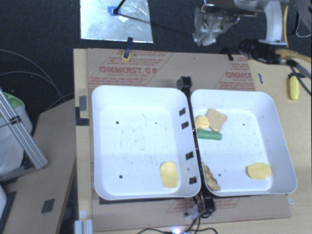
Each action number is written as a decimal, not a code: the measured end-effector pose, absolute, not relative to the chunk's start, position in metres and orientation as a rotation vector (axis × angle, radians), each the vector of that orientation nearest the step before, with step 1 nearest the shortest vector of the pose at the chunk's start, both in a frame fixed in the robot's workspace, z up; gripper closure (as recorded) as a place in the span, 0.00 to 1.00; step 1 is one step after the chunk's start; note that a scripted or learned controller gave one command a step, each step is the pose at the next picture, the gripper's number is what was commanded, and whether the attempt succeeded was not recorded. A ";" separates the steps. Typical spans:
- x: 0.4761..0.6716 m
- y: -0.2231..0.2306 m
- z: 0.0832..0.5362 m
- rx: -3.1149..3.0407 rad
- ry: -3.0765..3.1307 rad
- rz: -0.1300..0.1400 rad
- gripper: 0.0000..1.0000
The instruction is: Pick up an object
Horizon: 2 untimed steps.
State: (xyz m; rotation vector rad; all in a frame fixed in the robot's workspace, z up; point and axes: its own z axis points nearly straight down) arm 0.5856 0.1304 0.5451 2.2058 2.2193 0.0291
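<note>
Currently gripper is hovering high above right bin, approx. pre-reach; claw state unclear. Next: descending onto green piece.

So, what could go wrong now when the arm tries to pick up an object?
The green piece, the small yellow piece and the tan piece lie bunched together in the right bin, so a grasp might catch two or push them apart. The brown piece lies against the bin's wall, leaving little room for fingers. The gripper hangs beyond the bins.
</note>
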 end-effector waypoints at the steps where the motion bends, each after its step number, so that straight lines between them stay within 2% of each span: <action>1: 0.564 0.192 0.472 2.213 2.236 -0.004 1.00; 2: 0.554 0.215 0.248 2.224 2.228 -0.021 1.00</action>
